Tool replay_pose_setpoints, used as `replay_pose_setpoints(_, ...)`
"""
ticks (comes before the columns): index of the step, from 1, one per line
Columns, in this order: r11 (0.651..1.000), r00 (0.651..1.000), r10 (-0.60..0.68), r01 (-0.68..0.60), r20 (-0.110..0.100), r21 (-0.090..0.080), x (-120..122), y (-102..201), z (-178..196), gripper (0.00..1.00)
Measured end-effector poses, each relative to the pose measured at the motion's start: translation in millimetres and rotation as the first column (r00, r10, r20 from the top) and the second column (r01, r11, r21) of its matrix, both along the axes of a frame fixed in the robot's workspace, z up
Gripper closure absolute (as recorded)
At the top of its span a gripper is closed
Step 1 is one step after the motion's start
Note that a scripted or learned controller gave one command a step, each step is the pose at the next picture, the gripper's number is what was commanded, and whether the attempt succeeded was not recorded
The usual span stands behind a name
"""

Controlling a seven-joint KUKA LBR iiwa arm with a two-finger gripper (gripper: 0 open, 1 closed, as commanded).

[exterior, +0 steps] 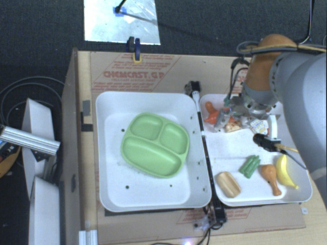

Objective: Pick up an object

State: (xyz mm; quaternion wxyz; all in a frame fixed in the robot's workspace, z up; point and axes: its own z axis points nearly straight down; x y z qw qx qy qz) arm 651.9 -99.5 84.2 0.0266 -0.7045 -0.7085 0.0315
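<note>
Nearest the camera, along the front edge of the right bin [306, 188], a bread roll [228, 184] is lying beside a chicken drumstick [271, 177] and a banana [284, 171], the last two nearly touching. Just behind them a green pepper-like piece [250, 166] is sitting tilted, between the roll and the drumstick.

In the left bin [110, 152] a green divided plate [155, 144] is resting slightly askew, taking up most of the floor of that bin.

Farther back in the right bin, an orange carrot-like piece [210, 113] is lying near the wall shared with the left bin, and a small pale and red item [233, 126] is sitting just beside it. The tool [227, 117] is reaching down into this far corner, right over those two things. Whether it is open or closed, I cannot tell, nor whether it has anything in it, since the wrist is blocking the view.

The grey arm [301, 96] is coming in from the right. Both bins are sitting on a cardboard-covered tabletop [153, 70]. Beyond that, a shiny square sheet [121, 14] is lying on the dark floor.
</note>
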Motion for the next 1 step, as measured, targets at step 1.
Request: replay_pose_setpoints(1, 1.0, 1.0, 0.001, -0.001, -0.004, 0.005, 0.9, -4.1, -3.4, 0.0)
